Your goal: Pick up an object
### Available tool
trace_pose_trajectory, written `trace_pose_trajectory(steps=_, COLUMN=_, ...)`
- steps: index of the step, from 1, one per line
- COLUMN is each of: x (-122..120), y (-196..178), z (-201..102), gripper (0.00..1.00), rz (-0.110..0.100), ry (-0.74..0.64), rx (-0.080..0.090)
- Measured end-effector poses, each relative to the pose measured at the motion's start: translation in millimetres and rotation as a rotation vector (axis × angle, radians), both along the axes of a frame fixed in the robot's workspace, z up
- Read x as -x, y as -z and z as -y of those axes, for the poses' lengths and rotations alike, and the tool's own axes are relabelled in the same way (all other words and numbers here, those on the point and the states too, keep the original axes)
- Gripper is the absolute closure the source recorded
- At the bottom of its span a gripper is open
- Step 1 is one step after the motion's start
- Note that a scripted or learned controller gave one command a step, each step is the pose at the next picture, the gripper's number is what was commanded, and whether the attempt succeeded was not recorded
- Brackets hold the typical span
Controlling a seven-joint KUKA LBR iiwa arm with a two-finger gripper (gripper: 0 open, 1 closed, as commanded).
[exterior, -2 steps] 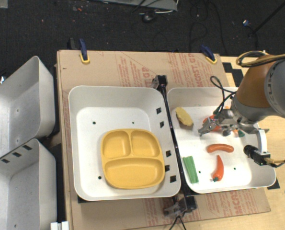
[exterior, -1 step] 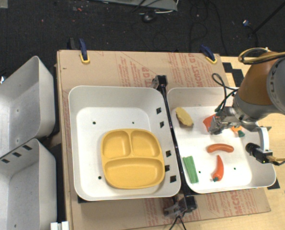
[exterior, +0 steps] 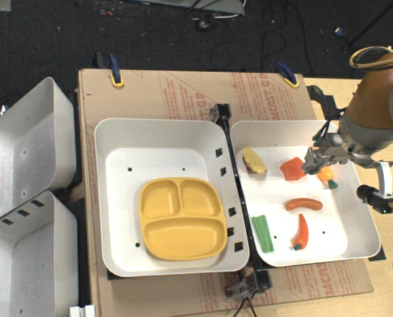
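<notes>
Two white bins on the desk, toys in the right one.

I see a yellow tray (exterior: 182,218) in the left bin (exterior: 110,197). The right bin (exterior: 355,240) holds a red block (exterior: 291,169), sausage (exterior: 304,205), carrot (exterior: 302,232), green piece (exterior: 263,233) and yellow piece (exterior: 253,160). The gripper (exterior: 316,163) touches the block; its fingers are blurred, I cannot tell their state.

left bin (exterior: 117,144): yellow divided plate (exterior: 182,218) | right bin (exterior: 355,243): yellow potato-like piece (exterior: 253,160), red block (exterior: 292,169), sausage (exterior: 304,205), green strip (exterior: 263,233), orange carrot (exterior: 302,232) | gripper (exterior: 314,164) low beside red block
</notes>
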State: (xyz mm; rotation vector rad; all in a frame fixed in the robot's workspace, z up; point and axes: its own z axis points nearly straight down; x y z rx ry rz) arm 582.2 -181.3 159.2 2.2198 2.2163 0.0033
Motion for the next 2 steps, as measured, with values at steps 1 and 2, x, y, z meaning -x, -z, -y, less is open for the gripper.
trace_pose_trajectory(steps=1, x=-1.3, y=-52.9, z=0.2, gripper=1.0, rz=0.001, ry=-0.004, rx=0.0)
trace_pose_trajectory(steps=2, x=-17.6, y=-54.7, z=-44.6, gripper=1.0, rz=-0.003, ry=-0.009, rx=-0.002)
